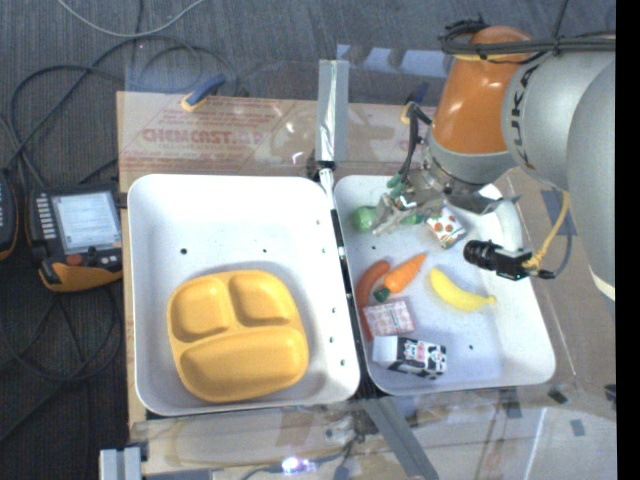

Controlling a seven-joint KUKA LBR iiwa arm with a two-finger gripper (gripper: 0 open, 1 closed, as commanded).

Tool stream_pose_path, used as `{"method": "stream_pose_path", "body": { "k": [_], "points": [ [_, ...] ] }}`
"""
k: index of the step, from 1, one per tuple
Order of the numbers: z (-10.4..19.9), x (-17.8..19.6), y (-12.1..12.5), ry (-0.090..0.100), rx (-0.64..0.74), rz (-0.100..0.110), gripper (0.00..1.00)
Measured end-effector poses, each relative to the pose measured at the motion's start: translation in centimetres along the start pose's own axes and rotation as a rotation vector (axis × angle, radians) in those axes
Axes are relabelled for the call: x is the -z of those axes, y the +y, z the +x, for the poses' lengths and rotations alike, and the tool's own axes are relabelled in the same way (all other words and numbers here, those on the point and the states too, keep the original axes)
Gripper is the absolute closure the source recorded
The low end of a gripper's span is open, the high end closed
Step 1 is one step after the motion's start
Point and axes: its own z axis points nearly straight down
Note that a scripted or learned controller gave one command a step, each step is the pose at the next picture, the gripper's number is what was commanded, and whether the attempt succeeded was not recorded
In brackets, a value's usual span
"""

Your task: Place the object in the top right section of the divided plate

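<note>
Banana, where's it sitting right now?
Camera view: the banana lies in the right bin, toward its right side, just right of the carrot and apart from the yellow divided plate in the left bin.

You see a yellow divided plate (235, 333) in a white bin (200, 218), well apart from the claw (396, 211). Just beside the claw is a green fruit (364, 218). Below the claw are an orange carrot (406, 271), a red pepper (370, 279), a yellow banana (460, 291) and a black-and-white patterned carton (420, 356).
</note>
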Motion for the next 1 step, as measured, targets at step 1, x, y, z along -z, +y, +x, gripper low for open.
{"method": "stream_pose_path", "body": {
  "k": [1],
  "points": [
    [3.05,-1.98,-5.54,-0.002,-0.026,0.003,1.0]
  ]
}}
